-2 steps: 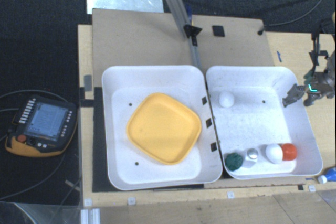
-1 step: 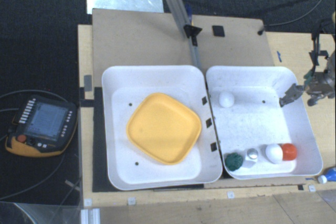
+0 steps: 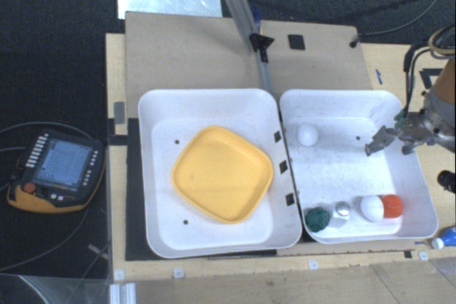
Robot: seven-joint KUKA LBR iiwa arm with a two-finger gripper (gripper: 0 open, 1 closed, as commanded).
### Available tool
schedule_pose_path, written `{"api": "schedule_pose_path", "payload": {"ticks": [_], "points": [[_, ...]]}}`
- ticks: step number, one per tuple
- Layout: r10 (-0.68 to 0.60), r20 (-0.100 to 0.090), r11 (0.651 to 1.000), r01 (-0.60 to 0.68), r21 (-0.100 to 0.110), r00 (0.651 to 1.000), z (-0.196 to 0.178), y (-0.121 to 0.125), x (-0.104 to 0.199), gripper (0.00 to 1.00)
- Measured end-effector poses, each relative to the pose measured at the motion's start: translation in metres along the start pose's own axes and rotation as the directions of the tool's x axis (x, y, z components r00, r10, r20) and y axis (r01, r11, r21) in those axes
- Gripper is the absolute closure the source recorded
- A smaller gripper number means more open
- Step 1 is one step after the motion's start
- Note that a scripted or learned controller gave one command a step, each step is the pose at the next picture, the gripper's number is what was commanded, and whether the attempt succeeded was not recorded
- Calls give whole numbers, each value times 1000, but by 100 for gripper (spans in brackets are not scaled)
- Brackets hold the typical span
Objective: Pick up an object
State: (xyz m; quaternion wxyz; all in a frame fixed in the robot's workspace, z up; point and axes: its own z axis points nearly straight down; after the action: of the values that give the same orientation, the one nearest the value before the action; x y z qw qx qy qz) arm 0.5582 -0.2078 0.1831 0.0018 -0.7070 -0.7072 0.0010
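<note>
right now the pincer (image 3: 387,140) hangs over the right bin (image 3: 335,100) near its right wall, fingers spread apart and holding nothing. this looks like the approach step. a white ball (image 3: 307,134) lies well apart to its left; a red ball (image 3: 392,206), white ball, silver piece and green ball (image 3: 317,218) line the near wall. next it must centre over one and descend.

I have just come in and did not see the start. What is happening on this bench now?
A grey robot arm with a two-finger gripper reaches in from the right, over the right shallow white bin. It holds nothing yet. In that bin a small white ball lies apart, and a dark green ball, a small silver object, a white ball and an orange-red ball sit along the near wall. The left bin holds a yellow square plate.
</note>
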Motion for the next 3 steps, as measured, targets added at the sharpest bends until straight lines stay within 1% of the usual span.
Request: {"api": "schedule_pose_path", "payload": {"ticks": [1,2,3], "points": [[0,1,1000,0,-2,1000,43,-3,4,0],[0,0,1000,0,-1,1000,95,-4,5,0],[0,2,1000,0,-6,1000,82,-2,4,100]]}}
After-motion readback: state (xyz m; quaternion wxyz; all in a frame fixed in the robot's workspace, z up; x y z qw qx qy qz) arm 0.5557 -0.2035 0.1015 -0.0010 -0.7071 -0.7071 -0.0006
